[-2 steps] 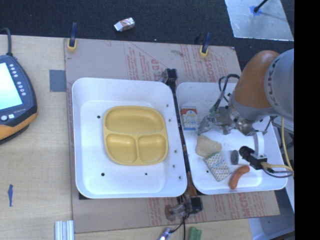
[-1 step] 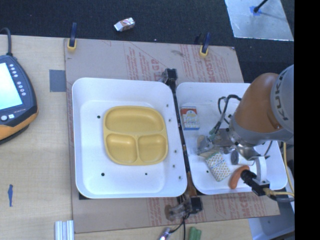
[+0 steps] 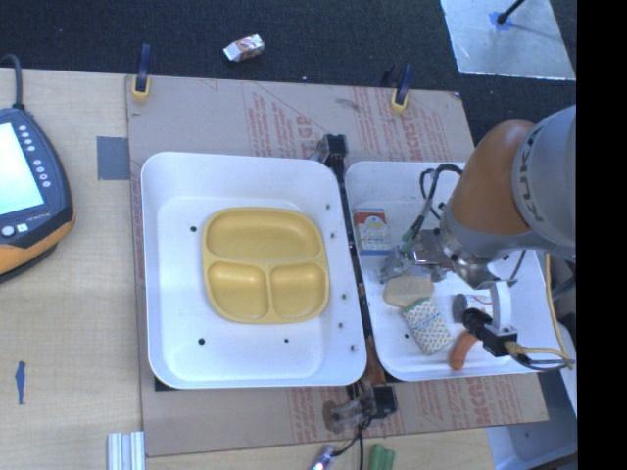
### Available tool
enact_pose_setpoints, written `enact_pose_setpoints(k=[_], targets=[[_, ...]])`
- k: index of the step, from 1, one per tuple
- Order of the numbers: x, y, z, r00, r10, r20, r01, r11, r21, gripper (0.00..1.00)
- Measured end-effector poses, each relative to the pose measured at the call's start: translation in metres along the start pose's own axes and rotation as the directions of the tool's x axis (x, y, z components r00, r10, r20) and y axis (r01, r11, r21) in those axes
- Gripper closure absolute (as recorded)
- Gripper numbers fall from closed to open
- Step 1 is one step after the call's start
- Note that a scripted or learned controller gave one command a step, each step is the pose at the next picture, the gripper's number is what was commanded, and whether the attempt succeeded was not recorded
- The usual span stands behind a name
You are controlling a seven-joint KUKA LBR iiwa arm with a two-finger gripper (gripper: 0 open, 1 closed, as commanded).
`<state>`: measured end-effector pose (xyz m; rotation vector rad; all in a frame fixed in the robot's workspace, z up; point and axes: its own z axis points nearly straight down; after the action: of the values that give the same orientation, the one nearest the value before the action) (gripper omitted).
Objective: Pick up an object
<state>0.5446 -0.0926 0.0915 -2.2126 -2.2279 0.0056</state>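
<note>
Claw [image 3: 409, 259] low in right bin [image 3: 392, 360] above tan bread piece [image 3: 407, 290], its grip impossible to tell.

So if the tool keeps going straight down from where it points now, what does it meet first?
Probably the beige rounded object lying just below the tool in the right bin; depth is unclear from this slanted view.

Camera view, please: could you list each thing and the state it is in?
yellow tray: upright in the left bin, compartments bare.
small carton: in the right bin, near the divider.
beige piece: lying flat.
patterned packet: lying tilted.
orange piece: lying free.
gripper: low over the right bin.
</note>
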Motion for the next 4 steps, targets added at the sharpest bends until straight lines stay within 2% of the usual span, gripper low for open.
enact_pose_setpoints(k=[1,2,3,4], targets=[[-0.004,-0.046,0.0,1.0,0.0,-0.001,0.0,1.0,0.001,0.0],[-0.014,-0.005,0.0,1.0,0.004,-0.002,-0.004,1.0,-0.001,0.0],[-0.006,0.08,-0.001,1.0,0.005,-0.003,-0.005,1.0,-0.002,0.0],[0.0,0.112,-0.001,1.0,0.005,-0.003,-0.005,1.0,-0.002,0.0]])
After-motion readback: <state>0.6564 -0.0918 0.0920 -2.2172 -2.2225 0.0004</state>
